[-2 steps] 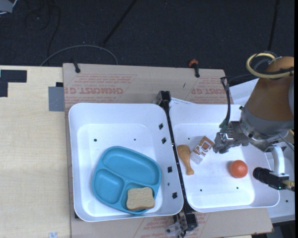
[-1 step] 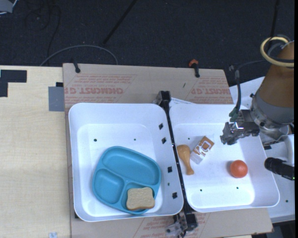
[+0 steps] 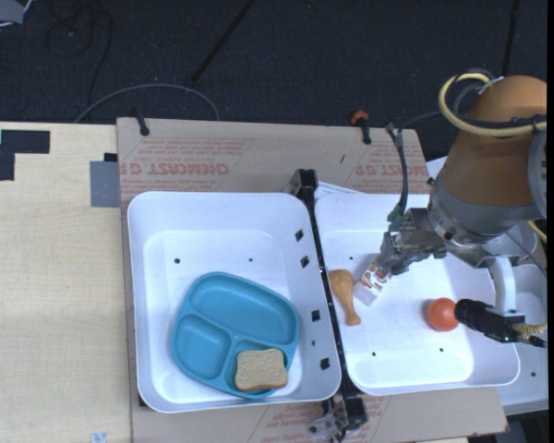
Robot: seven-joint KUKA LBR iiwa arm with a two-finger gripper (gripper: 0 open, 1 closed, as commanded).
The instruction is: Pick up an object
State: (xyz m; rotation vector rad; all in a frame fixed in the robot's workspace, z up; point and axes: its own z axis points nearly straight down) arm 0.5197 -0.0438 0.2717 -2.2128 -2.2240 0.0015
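Note:
In the right bin (image 3: 415,363) a tan drumstick-shaped toy (image 3: 344,298) lies near the left wall. A red ball (image 3: 441,314) rests further right. My gripper (image 3: 373,282) hangs low over the bin floor, just right of the drumstick's upper end and close to it. I cannot make out anything held in it. The arm's grey and orange wrist (image 3: 494,169) comes in from the upper right and covers the bin's back right part.
The left bin (image 3: 140,247) holds a blue divided plate (image 3: 226,321) with a slice of bread (image 3: 260,369) in its front right compartment. A black divider (image 3: 316,275) runs between the bins. Bare bin floor lies in front of the ball.

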